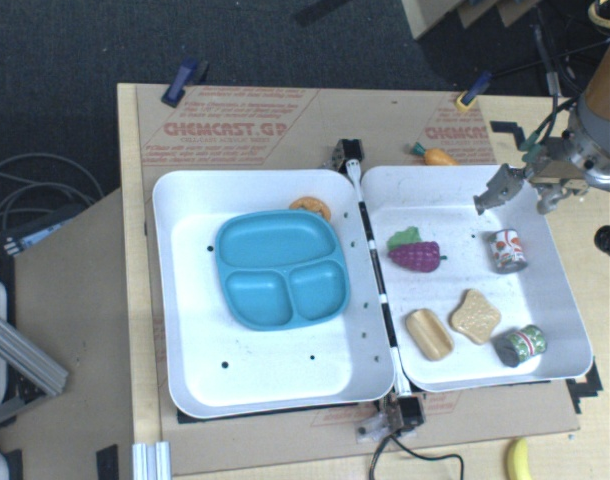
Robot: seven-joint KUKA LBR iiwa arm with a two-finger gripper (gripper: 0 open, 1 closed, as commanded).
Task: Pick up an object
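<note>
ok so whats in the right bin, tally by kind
cans: 2
bread pieces: 2
grape bunch: 1
total: 5

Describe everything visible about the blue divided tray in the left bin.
The blue divided tray looks like smooth light-blue plastic, a rounded rectangle with three compartments: one long one along the far side and two smaller ones nearer the camera. It lies flat, right side up, slightly rotated, on the floor of the left bin, near its centre. Nothing lies in its compartments. A small orange-brown item sits just beyond its far edge.
</note>
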